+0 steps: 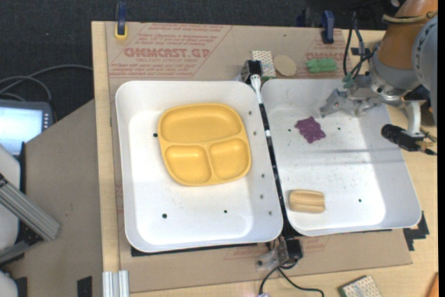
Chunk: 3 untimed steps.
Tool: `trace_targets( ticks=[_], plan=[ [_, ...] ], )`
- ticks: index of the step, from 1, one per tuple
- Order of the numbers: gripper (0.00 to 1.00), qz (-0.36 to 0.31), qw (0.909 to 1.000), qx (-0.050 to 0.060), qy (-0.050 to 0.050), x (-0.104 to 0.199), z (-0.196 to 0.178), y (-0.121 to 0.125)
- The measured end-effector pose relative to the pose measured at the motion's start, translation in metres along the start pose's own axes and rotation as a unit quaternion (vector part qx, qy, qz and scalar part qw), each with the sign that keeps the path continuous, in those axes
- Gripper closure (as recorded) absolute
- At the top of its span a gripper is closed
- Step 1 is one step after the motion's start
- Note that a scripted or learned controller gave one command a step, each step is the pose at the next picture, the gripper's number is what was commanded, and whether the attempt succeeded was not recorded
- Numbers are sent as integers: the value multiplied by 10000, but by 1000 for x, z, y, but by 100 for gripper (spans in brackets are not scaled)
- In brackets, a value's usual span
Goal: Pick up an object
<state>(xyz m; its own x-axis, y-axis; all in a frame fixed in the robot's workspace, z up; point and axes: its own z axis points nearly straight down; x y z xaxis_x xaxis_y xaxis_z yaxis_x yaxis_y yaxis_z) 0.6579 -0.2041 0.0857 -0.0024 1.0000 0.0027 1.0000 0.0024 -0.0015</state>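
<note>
Purple object (309, 129): a small, crumpled-looking piece lying on the floor of the right bin (389, 219), in its upper left part; the thing nearest the gripper, so in my judgement the likeliest pick.
Tan object (306, 201): a rounded, bread-roll-shaped piece near the front left of the same bin, well apart from the purple one and from the arm.
Gripper (336, 105): low over the upper part of the right bin, just beside the purple object, up and to its right; its two fingers (327, 108) are spread apart and nothing sits between them.
Arm (407, 38): grey with an orange band, reaching in from the right edge of the view over the bin's far corner.
Progress: nothing is lifted; both loose pieces rest on the bin floor, so the grasp and the lift are, as I judge it, all left to do.
Right bin contents: the purple object and the tan object, with faint dark specks on the white floor.
Left bin (139, 212): holds a yellow divided tray (204, 144), one long compartment above two smaller ones, all three bare.
Bench (174, 52): brown board with red lettering; beyond the bins lie a tan disc (284, 66) and a green piece (321, 66).
</note>
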Motion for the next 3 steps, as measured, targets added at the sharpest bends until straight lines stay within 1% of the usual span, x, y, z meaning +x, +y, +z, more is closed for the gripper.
trace_targets(
  ticks=[1, 2, 3],
  plan=[
    [0, -17, 10000, 2, 2, 64, 1, 10],
    [0, 22, 10000, 22, -2, 73, 1, -42],
    [100, 23, 10000, -25, -22, 71, -11, -38]
  ],
)
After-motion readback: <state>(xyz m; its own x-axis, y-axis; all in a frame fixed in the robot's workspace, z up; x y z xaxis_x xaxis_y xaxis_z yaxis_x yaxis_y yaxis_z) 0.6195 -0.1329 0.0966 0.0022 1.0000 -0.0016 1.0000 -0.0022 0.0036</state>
